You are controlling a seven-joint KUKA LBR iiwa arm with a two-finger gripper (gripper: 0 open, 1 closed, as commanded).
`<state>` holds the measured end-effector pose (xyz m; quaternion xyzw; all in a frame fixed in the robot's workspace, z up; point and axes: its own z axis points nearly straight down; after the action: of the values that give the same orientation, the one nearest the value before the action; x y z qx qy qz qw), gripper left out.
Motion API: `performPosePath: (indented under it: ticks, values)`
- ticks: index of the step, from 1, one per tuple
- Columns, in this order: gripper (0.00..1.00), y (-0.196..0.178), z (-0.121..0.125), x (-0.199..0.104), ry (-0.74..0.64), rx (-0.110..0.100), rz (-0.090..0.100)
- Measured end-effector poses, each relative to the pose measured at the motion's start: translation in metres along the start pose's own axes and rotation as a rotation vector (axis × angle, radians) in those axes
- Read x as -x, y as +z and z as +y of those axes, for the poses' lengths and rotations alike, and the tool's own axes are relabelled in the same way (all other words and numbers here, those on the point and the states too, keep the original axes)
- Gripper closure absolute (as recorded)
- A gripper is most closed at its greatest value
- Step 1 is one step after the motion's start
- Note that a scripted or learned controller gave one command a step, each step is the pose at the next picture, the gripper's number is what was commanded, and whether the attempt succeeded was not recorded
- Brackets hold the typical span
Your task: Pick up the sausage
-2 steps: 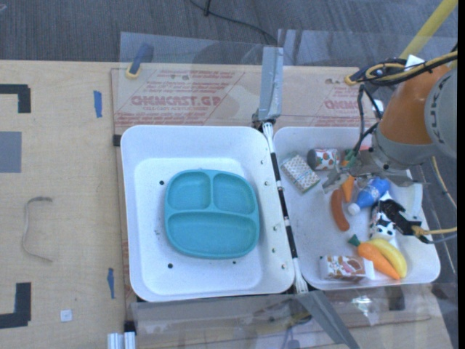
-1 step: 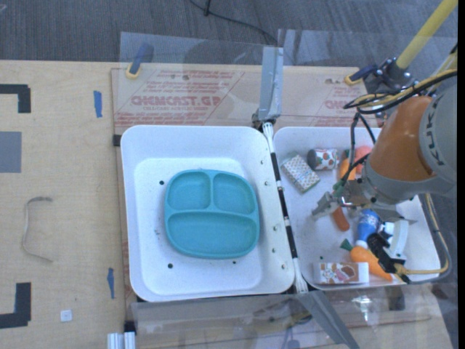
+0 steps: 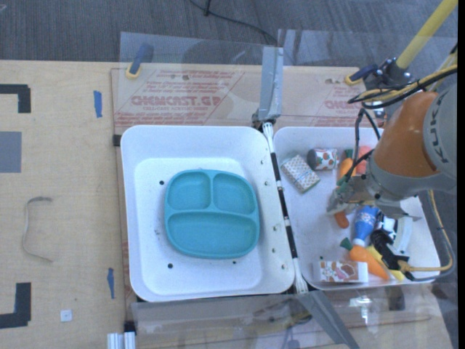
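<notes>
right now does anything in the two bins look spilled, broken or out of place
Nothing stands out. The teal divided plate sits flat in the left bin. The right bin holds a loose jumble of small items under the gripper, but nothing looks spilled or damaged.

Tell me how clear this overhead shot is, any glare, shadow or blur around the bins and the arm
Camera view: even, soft light; the teal divided plate and left bin read sharp. Faint glare streaks the clear sheet behind the bins. The arm's orange band looks soft and covers part of the right bin; the gripper sits in dim clutter, so detail there is muddy, and the small toys blur together.
</notes>
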<state>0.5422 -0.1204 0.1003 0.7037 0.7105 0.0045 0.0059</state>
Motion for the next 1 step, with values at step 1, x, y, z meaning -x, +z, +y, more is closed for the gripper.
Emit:
performPosePath:
  ticks: [1]
  values:
    - [1.00,-0.0005,-0.0080,0.0068,0.010,-0.012,0.001]
